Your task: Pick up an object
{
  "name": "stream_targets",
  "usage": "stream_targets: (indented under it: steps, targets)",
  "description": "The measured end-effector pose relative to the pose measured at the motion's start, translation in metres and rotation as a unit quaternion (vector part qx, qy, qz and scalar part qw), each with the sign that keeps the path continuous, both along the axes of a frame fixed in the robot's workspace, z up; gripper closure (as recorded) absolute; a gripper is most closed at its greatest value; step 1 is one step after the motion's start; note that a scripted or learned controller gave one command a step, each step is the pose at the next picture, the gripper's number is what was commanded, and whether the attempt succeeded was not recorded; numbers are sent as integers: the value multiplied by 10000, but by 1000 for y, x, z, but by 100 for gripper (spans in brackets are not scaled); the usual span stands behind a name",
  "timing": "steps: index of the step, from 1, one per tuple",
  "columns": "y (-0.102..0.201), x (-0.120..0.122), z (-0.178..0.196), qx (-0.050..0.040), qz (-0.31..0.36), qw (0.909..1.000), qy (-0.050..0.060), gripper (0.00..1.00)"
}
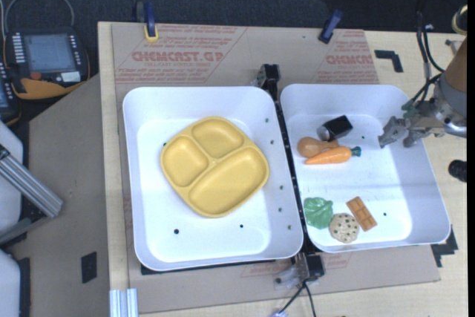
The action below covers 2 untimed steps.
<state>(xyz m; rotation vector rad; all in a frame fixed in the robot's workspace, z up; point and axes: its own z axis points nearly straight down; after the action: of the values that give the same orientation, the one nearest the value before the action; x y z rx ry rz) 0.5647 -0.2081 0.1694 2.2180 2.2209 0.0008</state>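
Right bin (pixel 427 182), near edge: cookie (pixel 344 227), green leafy piece (pixel 318 211) touching it on the left, brown wafer (pixel 361 212) just to its right.

Right bin, middle: carrot (pixel 329 155) lying flat, a tan rounded item (pixel 308 145) touching its upper left, a black block (pixel 338 126) just behind. You can treat any of these as the thing to pick; all rest on the bin floor.

Left bin (pixel 141 159): yellow divided tray (pixel 215 165), nothing in its compartments.

Progress: nothing lifted. Your approach, grasp and lift all remain.

Gripper (pixel 397 132): at the right bin's far right side, well apart from the carrot. Fingers look spread and pinch nothing, though they are small here and hard to read. The arm enters from the right edge, wrist turned toward the bin.
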Motion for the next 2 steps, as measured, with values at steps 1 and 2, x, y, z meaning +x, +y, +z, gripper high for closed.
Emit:
stream_targets:
  steps: [1, 2]
  targets:
    - [-1, -1, 64, -14, 2, 10000, -34, 100]
    - [-1, 1, 119, -13, 1, 10000, -32, 100]
